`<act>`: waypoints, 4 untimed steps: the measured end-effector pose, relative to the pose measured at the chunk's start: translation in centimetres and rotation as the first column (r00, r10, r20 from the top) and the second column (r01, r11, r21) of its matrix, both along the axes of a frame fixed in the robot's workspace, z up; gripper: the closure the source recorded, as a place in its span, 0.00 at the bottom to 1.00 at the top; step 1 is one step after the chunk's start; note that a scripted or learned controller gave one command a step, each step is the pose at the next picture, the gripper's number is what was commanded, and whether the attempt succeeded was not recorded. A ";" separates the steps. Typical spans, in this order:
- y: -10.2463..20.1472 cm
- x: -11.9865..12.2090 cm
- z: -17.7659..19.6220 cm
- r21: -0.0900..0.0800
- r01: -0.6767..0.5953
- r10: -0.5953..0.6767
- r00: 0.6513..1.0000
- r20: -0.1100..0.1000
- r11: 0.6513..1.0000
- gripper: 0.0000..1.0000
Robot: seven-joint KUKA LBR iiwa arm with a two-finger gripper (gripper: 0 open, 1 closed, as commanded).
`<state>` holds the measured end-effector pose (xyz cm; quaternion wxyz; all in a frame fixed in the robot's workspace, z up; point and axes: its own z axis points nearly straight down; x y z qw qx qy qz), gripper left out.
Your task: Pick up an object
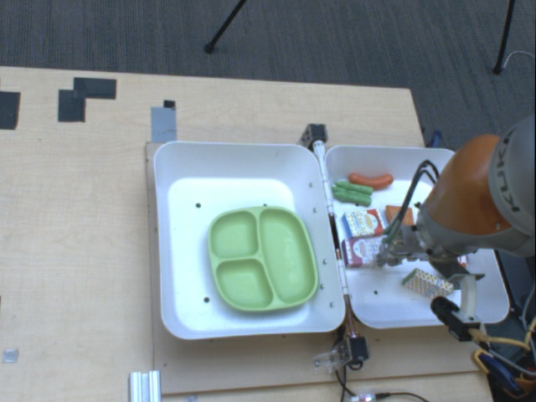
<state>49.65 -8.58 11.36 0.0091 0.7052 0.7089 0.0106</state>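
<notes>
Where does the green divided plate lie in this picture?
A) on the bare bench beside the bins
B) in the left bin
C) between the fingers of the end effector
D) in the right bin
B: the green divided plate rests flat on the floor of the left bin, apart from the small items in the right bin.

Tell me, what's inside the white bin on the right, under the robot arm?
In the right bin: an orange hot dog, a green pea pod, a small carton and a grater-like piece. The arm covers part of the bin.

In the right bin (502, 304) lie a red sausage (371, 179), a green pea pod (352, 193), two small printed cartons (362, 236) and a grey perforated piece (425, 283).
</notes>
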 end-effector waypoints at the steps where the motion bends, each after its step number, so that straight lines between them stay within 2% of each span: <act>1: 0.0 0.0 0.0 0.000 0.000 0.000 1.000 0.000 1.000 0.00; 2: 0.1 0.1 1.0 0.000 -0.002 0.002 1.000 0.003 1.000 1.00; 3: 0.1 0.1 1.0 0.001 -0.002 0.002 1.000 0.003 1.000 0.00; 4: 0.3 -0.8 -2.7 -0.003 0.004 -0.004 1.000 -0.021 1.000 0.00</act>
